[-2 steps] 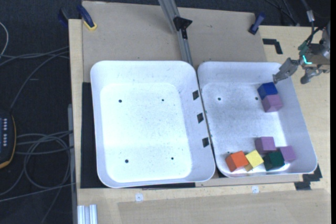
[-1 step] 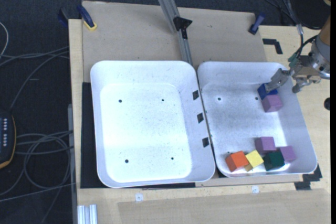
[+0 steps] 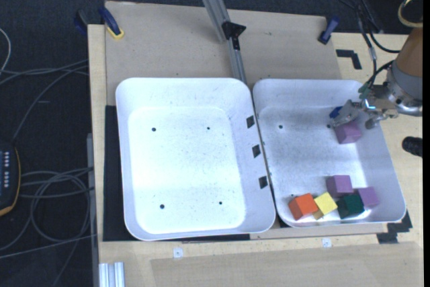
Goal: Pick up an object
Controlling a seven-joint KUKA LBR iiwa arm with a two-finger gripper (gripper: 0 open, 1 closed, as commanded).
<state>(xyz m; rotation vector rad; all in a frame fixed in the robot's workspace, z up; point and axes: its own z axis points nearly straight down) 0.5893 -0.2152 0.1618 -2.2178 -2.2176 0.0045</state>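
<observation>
pincer [image 3: 350, 119]: clenched on a small mauve cube [image 3: 348, 133], above the right white bin [image 3: 383, 151]
near corner: orange, yellow, green, purple blocks [image 3: 334, 199]

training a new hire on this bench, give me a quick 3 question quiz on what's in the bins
1. True or false: the orange block lies in the left bin.
2. Which block sits right beside the gripper? A) green B) yellow C) purple
3. Fill in: the yellow block lies between the orange block and the ____ block.

Key:
1. False; it lies in the right bin, near the front edge.
2. C; a purple block lies at the gripper, apart from the others.
3. Green.
</observation>
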